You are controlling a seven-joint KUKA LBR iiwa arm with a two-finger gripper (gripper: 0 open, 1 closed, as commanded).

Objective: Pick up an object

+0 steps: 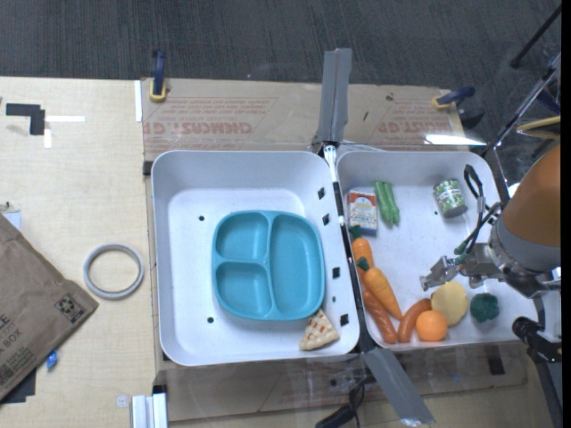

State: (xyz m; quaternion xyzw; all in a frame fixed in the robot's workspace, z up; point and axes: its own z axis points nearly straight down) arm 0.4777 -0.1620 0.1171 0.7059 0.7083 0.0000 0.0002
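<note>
My gripper [453, 275] hangs low over the right bin [412, 169], near its right side, and stands open with nothing between its fingers. Just below it lies a yellow lemon-like fruit [451, 303], close to the fingertips. An orange [431, 325] sits against the fruit's lower left, and a dark green round object [484, 308] lies to its right. Further left are two carrots [378, 289] and a red sausage [411, 318].
At the back of the right bin are a small printed box [362, 210], green beans [387, 201] and a small can [451, 197]. The left bin [178, 239] holds a teal divided plate [268, 264] and a pizza slice [318, 333]. A tape ring [113, 269] lies on the bench.
</note>
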